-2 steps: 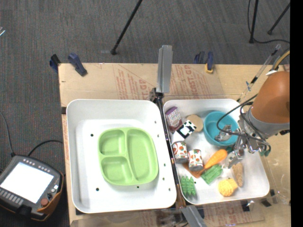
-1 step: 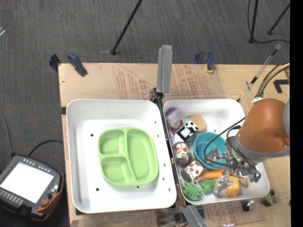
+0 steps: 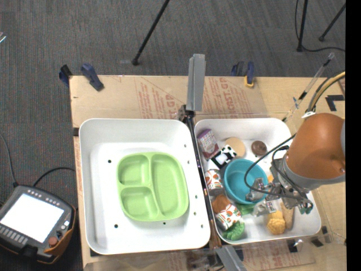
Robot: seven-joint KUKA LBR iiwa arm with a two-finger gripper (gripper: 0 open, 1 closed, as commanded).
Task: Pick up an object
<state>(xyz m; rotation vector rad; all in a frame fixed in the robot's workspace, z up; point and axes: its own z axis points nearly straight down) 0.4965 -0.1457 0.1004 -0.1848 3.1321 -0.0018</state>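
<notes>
The right bin [image 3: 277, 126] holds a clutter of toys: a teal bowl [image 3: 240, 178], a purple packet [image 3: 207, 142], a black-and-white cow toy [image 3: 225, 154], a beige round piece [image 3: 236, 146], a brown ball [image 3: 259, 147], two printed cans [image 3: 214, 180] [image 3: 228, 215], a green leafy item [image 3: 236, 231] and a yellow corn cob [image 3: 276, 224]. My gripper [image 3: 276, 198] hangs low over the bin's front right, just right of the teal bowl and above the corn cob. The orange wrist band [image 3: 319, 147] covers much of it.
The left bin [image 3: 98, 134] carries a green divided plate [image 3: 153, 186]. A grey post [image 3: 196, 84] stands behind the seam between the bins. Blue clamps [image 3: 90, 75] grip the cardboard bench top. A teach pendant [image 3: 35, 221] lies on the floor at the lower left.
</notes>
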